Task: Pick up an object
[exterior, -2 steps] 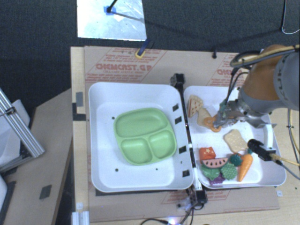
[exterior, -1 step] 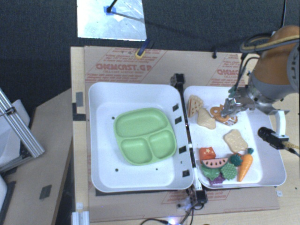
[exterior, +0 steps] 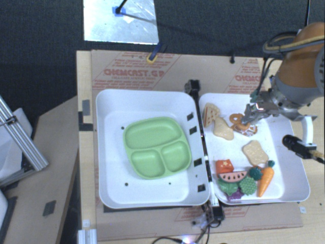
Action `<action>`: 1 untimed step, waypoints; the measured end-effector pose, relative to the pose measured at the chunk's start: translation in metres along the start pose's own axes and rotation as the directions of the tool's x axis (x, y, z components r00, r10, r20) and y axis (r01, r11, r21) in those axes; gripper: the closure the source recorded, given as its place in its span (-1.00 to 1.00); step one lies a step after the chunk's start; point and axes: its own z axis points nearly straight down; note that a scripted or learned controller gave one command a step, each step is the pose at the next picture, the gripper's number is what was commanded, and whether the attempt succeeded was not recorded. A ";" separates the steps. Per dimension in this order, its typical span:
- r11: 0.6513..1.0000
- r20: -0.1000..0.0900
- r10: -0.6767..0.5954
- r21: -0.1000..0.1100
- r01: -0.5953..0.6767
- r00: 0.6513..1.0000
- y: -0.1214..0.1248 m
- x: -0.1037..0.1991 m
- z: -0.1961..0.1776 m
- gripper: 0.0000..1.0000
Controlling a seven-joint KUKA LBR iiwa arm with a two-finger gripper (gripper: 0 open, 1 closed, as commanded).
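Note:
In the right bin [exterior: 297, 187] lie several toy foods: a pretzel [exterior: 238, 122], a tan waffle wedge [exterior: 210, 114], a pale cracker piece [exterior: 222, 130], a bread slice [exterior: 254, 152], a red block [exterior: 224, 165], a watermelon slice [exterior: 231, 177], green broccoli [exterior: 248, 186], a carrot [exterior: 265, 180] and purple grapes [exterior: 231, 193]. My gripper [exterior: 250, 117] hangs low at the pretzel's right edge, reaching in from the right. Nothing shows between its tips.
The left bin [exterior: 109, 151] holds a green three-compartment plate [exterior: 155, 146]. A black clip divider [exterior: 195, 116] runs between the bins. A shiny metal sheet [exterior: 121, 14] lies beyond the bench's far edge.

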 end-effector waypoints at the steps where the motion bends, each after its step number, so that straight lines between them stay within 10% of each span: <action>1: 1.000 -0.003 -0.005 0.002 0.005 1.000 0.010 0.057 0.009 1.00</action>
